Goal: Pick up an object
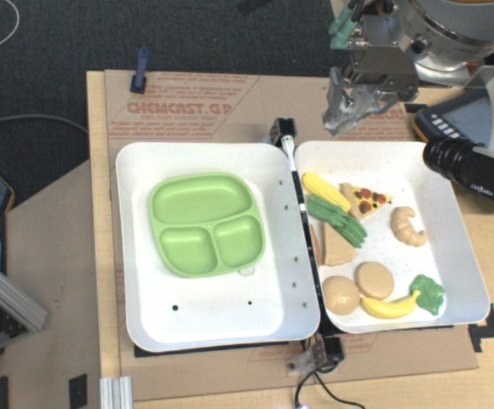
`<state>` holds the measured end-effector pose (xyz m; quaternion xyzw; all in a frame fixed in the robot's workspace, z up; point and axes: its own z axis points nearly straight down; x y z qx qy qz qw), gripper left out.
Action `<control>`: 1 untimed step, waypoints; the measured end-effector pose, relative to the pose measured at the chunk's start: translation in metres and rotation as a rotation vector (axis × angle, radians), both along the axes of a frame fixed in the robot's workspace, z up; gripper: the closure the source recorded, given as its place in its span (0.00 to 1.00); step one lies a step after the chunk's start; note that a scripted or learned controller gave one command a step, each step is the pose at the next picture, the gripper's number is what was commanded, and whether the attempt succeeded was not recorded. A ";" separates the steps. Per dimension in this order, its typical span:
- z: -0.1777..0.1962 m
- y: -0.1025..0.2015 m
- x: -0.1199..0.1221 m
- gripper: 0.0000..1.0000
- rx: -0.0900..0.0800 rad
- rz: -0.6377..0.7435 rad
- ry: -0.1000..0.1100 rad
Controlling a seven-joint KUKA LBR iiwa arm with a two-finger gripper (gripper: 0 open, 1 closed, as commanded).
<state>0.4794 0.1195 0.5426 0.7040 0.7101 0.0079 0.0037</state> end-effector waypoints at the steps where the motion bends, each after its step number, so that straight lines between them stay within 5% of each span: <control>1: -0.102 0.006 -0.001 1.00 -0.009 -0.009 0.027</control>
